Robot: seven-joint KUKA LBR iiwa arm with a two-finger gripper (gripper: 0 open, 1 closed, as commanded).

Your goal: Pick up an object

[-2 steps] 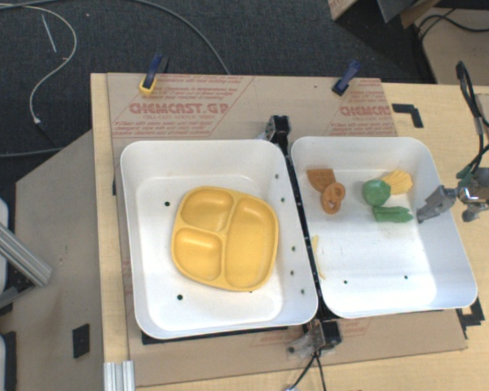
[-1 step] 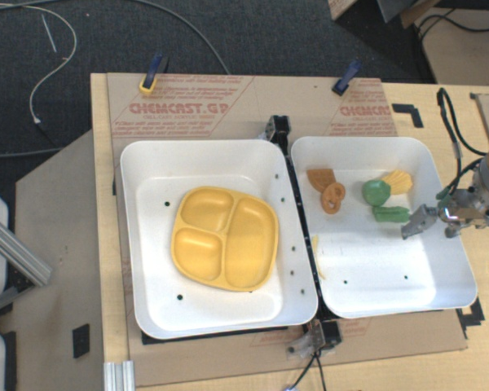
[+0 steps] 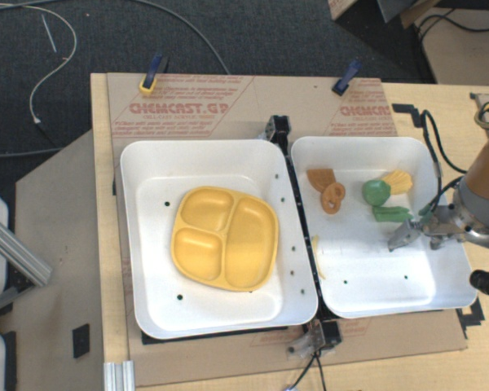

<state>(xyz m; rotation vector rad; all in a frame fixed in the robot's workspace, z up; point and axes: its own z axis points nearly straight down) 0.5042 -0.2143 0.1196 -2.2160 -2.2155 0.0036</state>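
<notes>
nothing is picked up yet, judging by how things lie: every object rests on the floor of a bin. the jaws (image 3: 407, 236) sit low in the right bin (image 3: 375, 287), near its right wall, and look slightly parted with nothing between them, though the tips are small and hard to read.

the nearest thing is the green piece (image 3: 389, 213), just up and left of the jaws, close to touching or touching; i cannot tell which. above it lie a green ball (image 3: 376, 191) and a yellow piece (image 3: 399, 182), side by side. farther left are a brown piece (image 3: 320, 177) and a pretzel (image 3: 333, 195). the yellow plate (image 3: 225, 238) fills the left bin (image 3: 147, 218), well apart from the arm (image 3: 477, 194).

what is left is the whole grasp: closing on a piece and lifting it.
</notes>
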